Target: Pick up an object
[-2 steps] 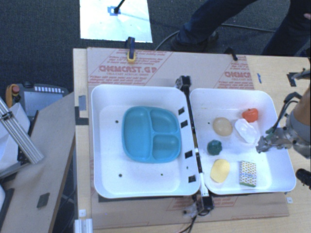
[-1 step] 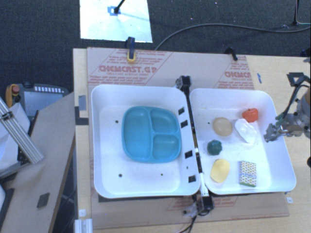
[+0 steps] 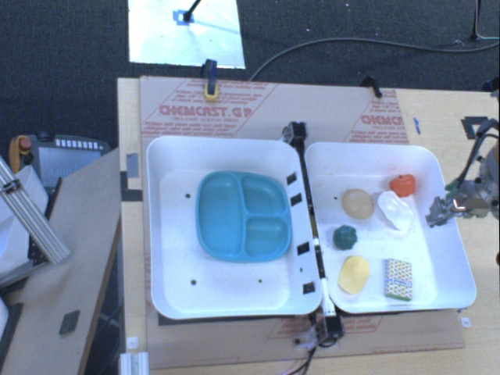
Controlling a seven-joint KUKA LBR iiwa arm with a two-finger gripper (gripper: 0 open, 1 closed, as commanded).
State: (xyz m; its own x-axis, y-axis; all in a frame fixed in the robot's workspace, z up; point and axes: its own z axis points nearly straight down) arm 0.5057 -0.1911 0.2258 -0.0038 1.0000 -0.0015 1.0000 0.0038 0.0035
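Dark carpet surrounds a pale wooden desk [image 3: 258,104] w/ printed protective sheeting under two shallow white bins. You'll find the left white bin [image 3: 176,162] carrying a blue plastic divided tray [image 3: 242,216], set roughly centre, prob. as a drop-off target.

The right white bin [image 3: 441,178] holds the pick candidates, spread apart so each can be approached singly: a small orange round object [image 3: 402,184] at the far side, a white crumpled lump [image 3: 395,210] just beside it, a beige translucent ball [image 3: 358,204], a dark green knobbly ball [image 3: 344,237], a yellow rounded soft piece [image 3: 354,274], and a patterned rectangular box [image 3: 398,279] lying flat at the near side.

The gripper [image 3: 439,212] hangs at the right bin's right rim, near the white lump but apart from it. Jaws: can't tell whether released or clenched; too small and blurred. Nothing seen between them. Judgement: approach phase, no pick made yet.
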